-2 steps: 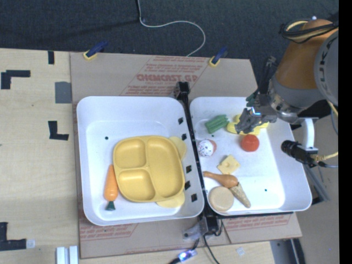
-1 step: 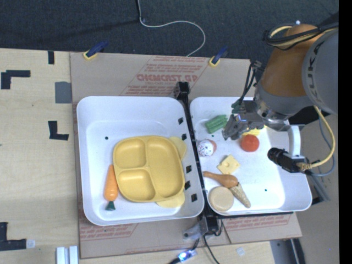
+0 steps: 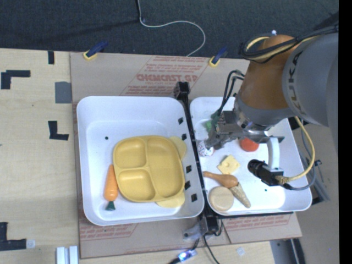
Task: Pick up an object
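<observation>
My gripper (image 3: 214, 141) hangs low over the far left part of the right bin (image 3: 293, 201), beneath the grey arm with its orange band. Just under its tip lies a small white and pink item (image 3: 204, 149), and a green item (image 3: 209, 125) peeks out behind it. To its right a red round piece (image 3: 250, 144) is partly hidden by the wrist. In front lie a yellow cheese wedge (image 3: 229, 164), a brown drumstick (image 3: 221, 178), a round tan biscuit (image 3: 222, 199) and a cone (image 3: 241, 194).
The left bin (image 3: 88, 110) holds a yellow divided plate (image 3: 147, 166), an orange carrot (image 3: 110, 185) beside it and a pale yellow piece (image 3: 171, 201) under its edge. A black cable fitting (image 3: 263, 171) hangs from the arm over the right bin.
</observation>
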Controlling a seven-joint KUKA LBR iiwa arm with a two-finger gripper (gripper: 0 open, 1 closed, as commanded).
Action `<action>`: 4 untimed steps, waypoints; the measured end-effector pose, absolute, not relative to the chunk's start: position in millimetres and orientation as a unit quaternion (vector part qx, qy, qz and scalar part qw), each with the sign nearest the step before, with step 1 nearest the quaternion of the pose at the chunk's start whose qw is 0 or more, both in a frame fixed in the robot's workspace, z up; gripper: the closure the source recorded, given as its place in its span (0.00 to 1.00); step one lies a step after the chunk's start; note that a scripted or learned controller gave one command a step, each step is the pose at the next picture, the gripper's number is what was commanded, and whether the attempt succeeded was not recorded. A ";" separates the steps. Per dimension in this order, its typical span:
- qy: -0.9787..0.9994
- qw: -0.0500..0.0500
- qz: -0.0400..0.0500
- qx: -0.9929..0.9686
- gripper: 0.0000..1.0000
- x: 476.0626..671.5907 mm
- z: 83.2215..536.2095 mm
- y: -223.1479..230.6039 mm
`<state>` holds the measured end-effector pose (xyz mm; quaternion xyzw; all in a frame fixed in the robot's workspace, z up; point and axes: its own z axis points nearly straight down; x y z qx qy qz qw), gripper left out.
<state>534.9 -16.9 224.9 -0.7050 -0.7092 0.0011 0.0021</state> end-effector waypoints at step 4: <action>-0.707 0.001 0.002 -0.707 1.00 485.9 213.5 30.5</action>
